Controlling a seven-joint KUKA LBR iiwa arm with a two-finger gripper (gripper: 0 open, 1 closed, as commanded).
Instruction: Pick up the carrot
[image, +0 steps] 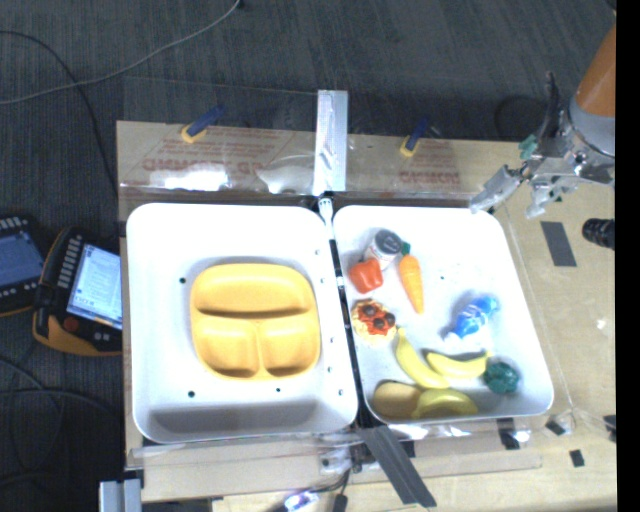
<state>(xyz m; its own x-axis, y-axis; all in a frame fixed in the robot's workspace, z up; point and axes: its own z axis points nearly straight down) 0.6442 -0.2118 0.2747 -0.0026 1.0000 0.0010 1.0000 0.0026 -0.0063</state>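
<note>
In the camera view, look to the right-hand bin (520, 300): your carrot (411, 281) lies in its upper middle part, flat on the white floor. It is a short, tapered orange cone, its thick end toward the top of the frame and its point toward the bottom, leaning a little to the right. The surface looks smooth and evenly orange; any green top is too small for you to make out.

Just left of the carrot you see a red-orange pepper (366, 273), and just above and between the two sits a small grey-and-white round thing with a dark cap (387, 243). Below the pepper lies a small pale piece with dark and orange spots (374, 318). Lower in the bin lie yellow bananas (440, 365), with a brownish-yellow piece (420, 402) beneath them, a dark green lump (502, 376) at the lower right, and a blue-and-white object (472, 316) to the carrot's right, apart from it.

The left-hand bin (160, 300) holds a yellow divided tray (256, 320).

The tool (522, 190) hangs at the upper right of the frame, outside the right bin's top right corner and over the tabletop (580, 330), well apart from the carrot. Its two fingers look spread, with nothing between them.
</note>
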